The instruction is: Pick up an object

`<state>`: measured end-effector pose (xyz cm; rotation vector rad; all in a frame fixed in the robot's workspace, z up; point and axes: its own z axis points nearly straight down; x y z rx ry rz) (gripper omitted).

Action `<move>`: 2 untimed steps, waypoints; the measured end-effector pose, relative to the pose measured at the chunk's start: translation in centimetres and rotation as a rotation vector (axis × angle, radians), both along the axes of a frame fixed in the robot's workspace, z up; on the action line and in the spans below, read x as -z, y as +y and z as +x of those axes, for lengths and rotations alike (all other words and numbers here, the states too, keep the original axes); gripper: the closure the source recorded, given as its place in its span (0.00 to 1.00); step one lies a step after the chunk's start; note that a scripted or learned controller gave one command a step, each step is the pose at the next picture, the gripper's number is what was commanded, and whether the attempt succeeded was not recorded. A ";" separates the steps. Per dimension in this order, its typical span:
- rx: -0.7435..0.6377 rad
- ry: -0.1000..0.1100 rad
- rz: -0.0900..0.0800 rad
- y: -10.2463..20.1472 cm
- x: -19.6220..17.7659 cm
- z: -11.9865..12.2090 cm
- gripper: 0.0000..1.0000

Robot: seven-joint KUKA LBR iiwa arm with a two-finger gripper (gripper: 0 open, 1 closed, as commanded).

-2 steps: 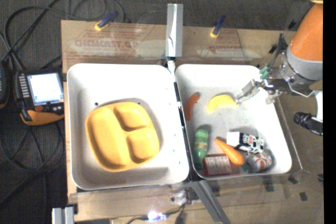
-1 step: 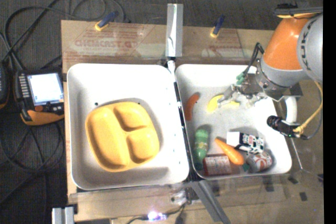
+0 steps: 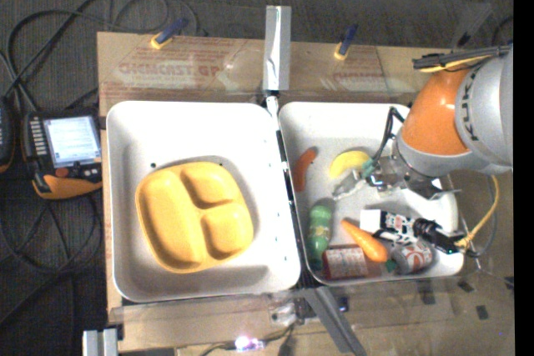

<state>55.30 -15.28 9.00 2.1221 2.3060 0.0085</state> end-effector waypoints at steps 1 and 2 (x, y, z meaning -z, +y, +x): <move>-0.068 -0.003 -0.004 0.6 0.0 6.4 0.00; -0.065 0.001 0.000 0.7 -0.7 6.3 1.00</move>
